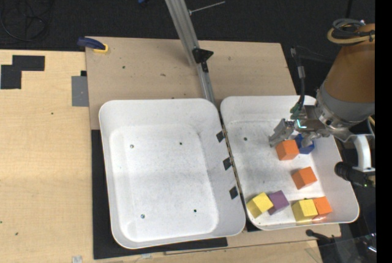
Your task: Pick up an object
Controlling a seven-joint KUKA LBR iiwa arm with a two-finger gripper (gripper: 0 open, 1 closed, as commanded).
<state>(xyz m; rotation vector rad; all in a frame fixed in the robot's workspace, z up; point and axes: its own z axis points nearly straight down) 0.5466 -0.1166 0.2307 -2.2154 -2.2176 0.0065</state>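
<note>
while the gripper [289,136] sits over the right bin [257,124], jaw state unreadable, an orange cube [286,149] lies touching just below it.

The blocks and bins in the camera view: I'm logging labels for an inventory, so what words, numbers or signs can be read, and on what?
None can be read.
The coloured blocks, such as the orange block and the yellow block, have plain faces.
The right bin and the left bin bear only small dark dots, no text.

No legible text, labels, brands or numbers anywhere.
</note>
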